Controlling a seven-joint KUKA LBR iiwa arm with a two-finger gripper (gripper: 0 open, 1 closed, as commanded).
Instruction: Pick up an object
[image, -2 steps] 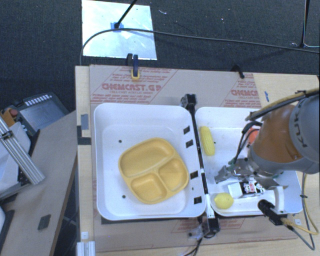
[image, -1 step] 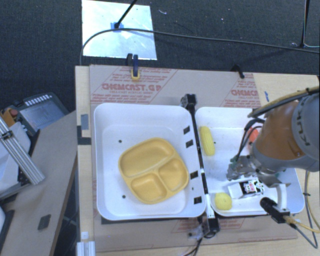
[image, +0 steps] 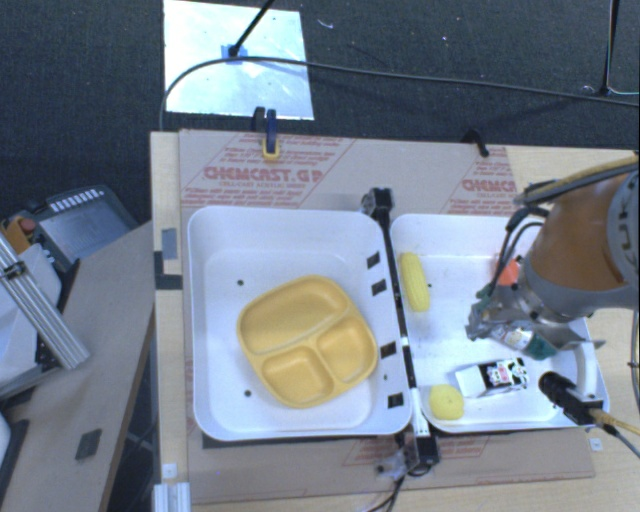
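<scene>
My gripper (image: 493, 326) hangs low over the right bin (image: 450, 240), near its middle right, under the grey and orange arm (image: 585, 245). A small white box with dark print (image: 491, 378) lies just in front of it. A teal object (image: 541, 348) peeks out beside the wrist, and something orange (image: 507, 271) shows behind it. A long yellow corn-like piece (image: 414, 281) lies by the bin's left wall. In the front left corner sits a round yellow lemon-like object (image: 447, 402). Nothing shows between the gripper's tips.
The left bin (image: 215, 300) holds a yellow divided plate (image: 305, 340). A black divider with clips (image: 392, 300) runs between the bins. Cardboard (image: 330, 165) lies under both bins, and grey equipment (image: 60, 260) stands off to the left.
</scene>
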